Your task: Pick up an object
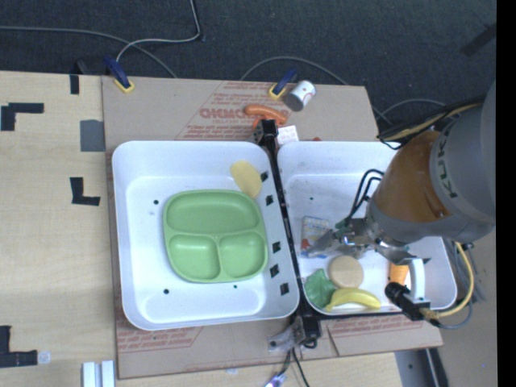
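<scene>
The claw [343, 236] hung low over the right bin [322, 164], near its middle; whether it stood wide or narrow could not be told. Just below it lay a round tan disc [347, 272], touching a green item [317, 287] on its left. Below the disc lay a banana [355, 299], its long axis running left to right along the bin's near wall, ends curved upward. A small printed packet [313, 230] lay left of the claw. In the left bin [133, 216] rested a green divided tray [215, 236], with a yellow lemon-like item [246, 177] beyond it. Both bins sat on cardboard on the bench [40, 232].
</scene>
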### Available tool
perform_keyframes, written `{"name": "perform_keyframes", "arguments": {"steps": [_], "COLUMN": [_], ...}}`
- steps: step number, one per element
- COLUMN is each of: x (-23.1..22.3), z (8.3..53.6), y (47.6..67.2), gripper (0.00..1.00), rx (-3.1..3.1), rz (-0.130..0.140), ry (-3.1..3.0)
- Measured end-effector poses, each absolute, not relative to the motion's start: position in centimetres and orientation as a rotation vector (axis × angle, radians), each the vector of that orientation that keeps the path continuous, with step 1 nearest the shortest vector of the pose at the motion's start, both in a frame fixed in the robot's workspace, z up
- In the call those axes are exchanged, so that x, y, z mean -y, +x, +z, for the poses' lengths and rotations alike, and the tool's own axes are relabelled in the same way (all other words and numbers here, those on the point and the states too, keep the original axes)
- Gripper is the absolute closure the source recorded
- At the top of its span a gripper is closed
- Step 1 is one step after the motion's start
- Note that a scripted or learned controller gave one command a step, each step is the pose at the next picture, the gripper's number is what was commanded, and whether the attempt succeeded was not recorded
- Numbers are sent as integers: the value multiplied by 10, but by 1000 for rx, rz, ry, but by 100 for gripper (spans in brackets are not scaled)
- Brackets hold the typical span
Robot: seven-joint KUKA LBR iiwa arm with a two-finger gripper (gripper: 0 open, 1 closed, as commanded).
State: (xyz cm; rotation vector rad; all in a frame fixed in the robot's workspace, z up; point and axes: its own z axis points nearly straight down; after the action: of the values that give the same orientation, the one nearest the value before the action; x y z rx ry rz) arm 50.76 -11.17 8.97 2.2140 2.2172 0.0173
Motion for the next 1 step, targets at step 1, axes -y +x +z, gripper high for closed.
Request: {"name": "perform_keyframes", "arguments": {"steps": [1], "x": [196], "z": [190], "y": [587], "gripper": [0], "rx": [-2219], "rz": [-1], "ry": [2219]}}
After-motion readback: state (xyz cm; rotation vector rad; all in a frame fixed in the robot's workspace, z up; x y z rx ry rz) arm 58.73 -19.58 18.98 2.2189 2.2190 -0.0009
